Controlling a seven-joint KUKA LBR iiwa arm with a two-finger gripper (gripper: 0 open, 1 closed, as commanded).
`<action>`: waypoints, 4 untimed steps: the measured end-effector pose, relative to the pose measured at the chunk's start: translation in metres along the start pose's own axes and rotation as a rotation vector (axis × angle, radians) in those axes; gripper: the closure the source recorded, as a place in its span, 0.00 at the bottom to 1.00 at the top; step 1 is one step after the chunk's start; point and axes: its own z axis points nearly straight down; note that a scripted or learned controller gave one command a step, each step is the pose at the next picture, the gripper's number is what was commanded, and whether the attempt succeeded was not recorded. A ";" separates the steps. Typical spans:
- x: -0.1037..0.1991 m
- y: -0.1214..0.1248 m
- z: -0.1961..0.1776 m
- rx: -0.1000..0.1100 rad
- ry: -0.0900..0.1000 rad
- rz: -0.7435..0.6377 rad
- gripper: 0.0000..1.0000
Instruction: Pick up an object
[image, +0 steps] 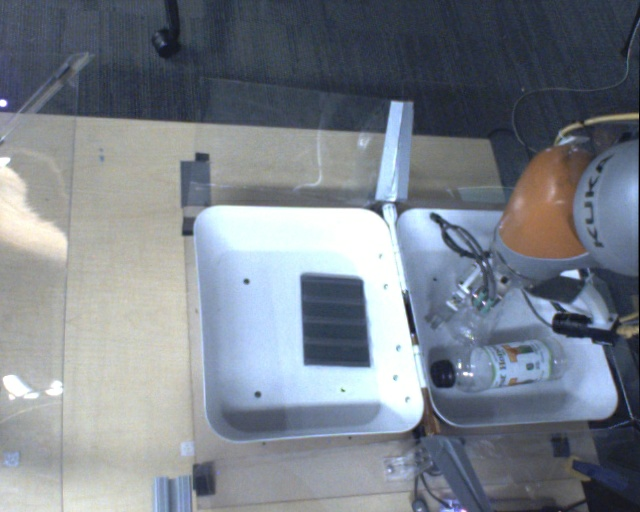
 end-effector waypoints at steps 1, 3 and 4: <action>-0.026 0.049 0.002 0.001 -0.001 0.299 0.00; -0.006 0.011 0.000 0.000 -0.001 0.129 0.00; -0.009 0.015 -0.013 -0.009 -0.009 0.128 1.00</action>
